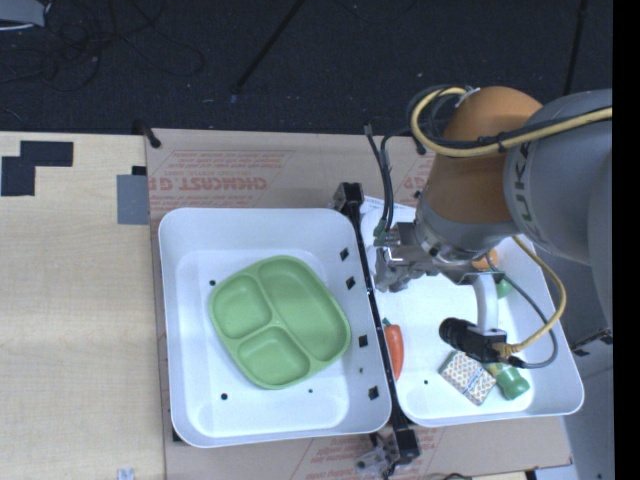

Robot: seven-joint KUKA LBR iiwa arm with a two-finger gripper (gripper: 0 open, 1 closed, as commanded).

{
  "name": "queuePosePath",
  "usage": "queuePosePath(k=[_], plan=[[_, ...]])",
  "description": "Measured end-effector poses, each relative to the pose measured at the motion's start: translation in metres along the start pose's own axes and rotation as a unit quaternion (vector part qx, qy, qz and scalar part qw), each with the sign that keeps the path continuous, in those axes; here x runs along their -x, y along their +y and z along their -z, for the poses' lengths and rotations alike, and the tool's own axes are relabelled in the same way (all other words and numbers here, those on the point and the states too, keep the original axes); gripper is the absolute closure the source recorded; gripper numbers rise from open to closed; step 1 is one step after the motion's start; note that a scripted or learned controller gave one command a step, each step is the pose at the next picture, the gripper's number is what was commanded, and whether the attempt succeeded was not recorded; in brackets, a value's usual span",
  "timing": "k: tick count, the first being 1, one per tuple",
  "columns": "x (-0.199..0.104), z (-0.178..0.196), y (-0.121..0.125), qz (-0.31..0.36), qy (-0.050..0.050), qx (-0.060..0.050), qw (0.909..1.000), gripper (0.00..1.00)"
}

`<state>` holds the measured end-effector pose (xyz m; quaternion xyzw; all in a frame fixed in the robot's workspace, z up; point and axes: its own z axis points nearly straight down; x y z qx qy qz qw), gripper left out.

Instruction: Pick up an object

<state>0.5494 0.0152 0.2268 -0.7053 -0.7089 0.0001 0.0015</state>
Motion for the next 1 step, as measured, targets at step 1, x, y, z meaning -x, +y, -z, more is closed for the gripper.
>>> queuePosePath(k=[1], plan=[[-0.0561,-0.0016,0.0128,0.0,-0.001,0.0,1.0,1.0]])
